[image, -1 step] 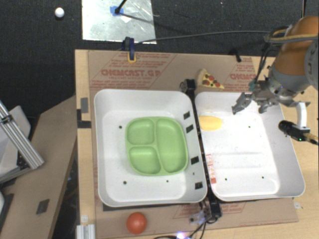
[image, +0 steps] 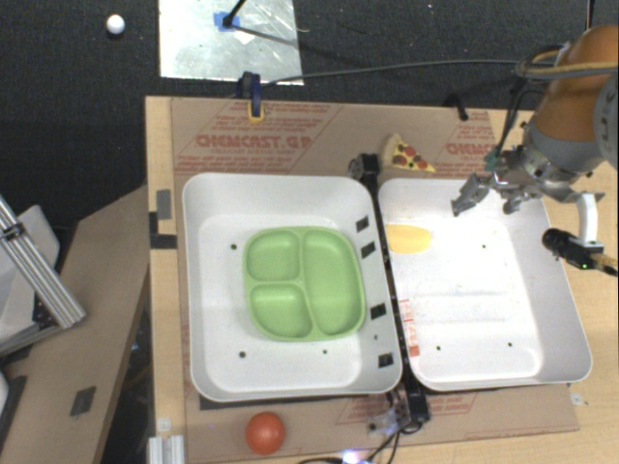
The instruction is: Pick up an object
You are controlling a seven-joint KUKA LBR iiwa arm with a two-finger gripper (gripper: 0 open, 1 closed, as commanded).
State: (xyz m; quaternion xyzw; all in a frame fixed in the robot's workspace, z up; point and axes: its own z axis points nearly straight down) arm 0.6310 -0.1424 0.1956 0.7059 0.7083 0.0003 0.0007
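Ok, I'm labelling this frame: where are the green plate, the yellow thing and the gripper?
green plate [image: 305, 282], camera view, centre divider.
yellow thing [image: 408, 239], camera view, its middle.
gripper [image: 471, 198], camera view, between its fingertips.

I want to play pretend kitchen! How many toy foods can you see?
3. A yellow piece lies in the right bin, a pizza slice sits behind the bins, and a red-orange ball-shaped fruit sits in front of the left bin.
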